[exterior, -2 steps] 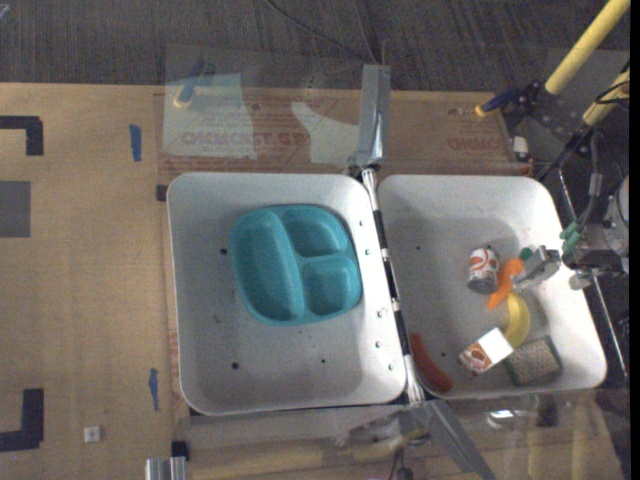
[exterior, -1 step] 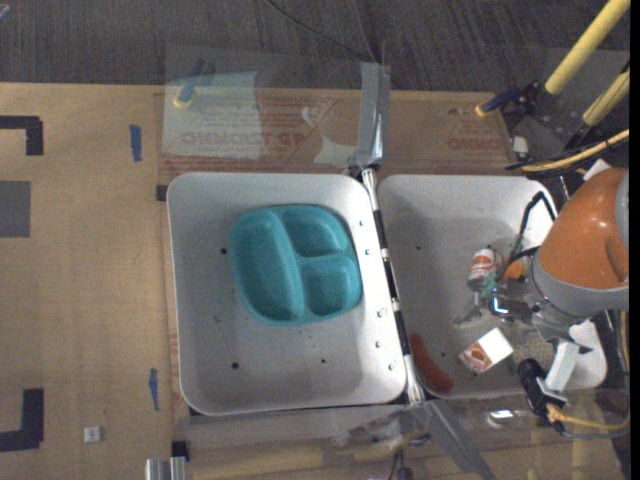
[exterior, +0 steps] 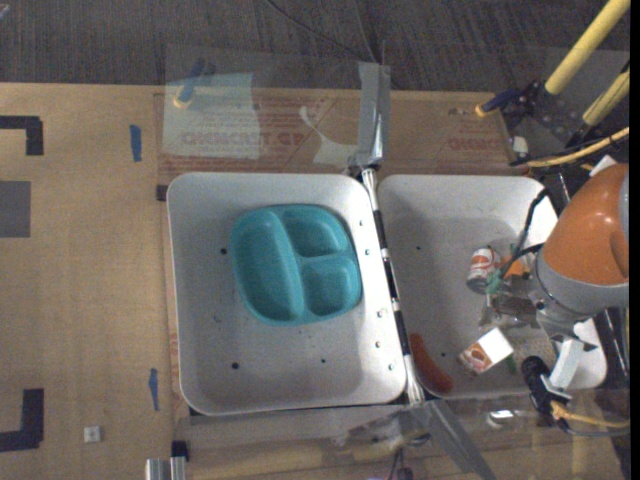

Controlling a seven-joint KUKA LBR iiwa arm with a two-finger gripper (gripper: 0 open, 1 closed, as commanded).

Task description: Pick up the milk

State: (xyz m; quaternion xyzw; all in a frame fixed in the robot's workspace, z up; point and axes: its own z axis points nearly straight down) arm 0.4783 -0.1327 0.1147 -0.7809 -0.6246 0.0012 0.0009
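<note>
Setting: a brown table (exterior: 90,298) seen from above at a slant, bearing two shallow white bins side by side, with dark carpet along the top edge.

Left bin (exterior: 200,368): holds a teal plate (exterior: 296,263) with three compartments, lying flat slightly above the bin's middle.

Right bin (exterior: 440,218): holds the small things, all gathered in its lower right part.

Milk (exterior: 486,352): a small white carton with a reddish end, lying tilted on the floor of the right bin near its lower edge — just below the hand and a little to its left.

Can (exterior: 483,266): a small can with a red and white label, lying in the right bin, above the milk and just left of the hand.

Sausage (exterior: 430,365): a reddish-brown, long thin item lying at a slant along the right bin's lower left corner, near the divider between the bins and left of the milk.

Arm (exterior: 590,243): grey with a large orange band, reaching in from the right and covering the right side of the right bin.

Hand (exterior: 512,303): a dark metal cluster low over the right bin, between the can and the milk. Whether it is released or clenched cannot be told — its tips are lost in clutter and blur. Nothing can be seen held in it.

Other: a clear plastic sheet (exterior: 215,116) taped to the table above the left bin, blue tape marks (exterior: 135,143) on the table, and yellow poles (exterior: 590,33) at the upper right.
</note>
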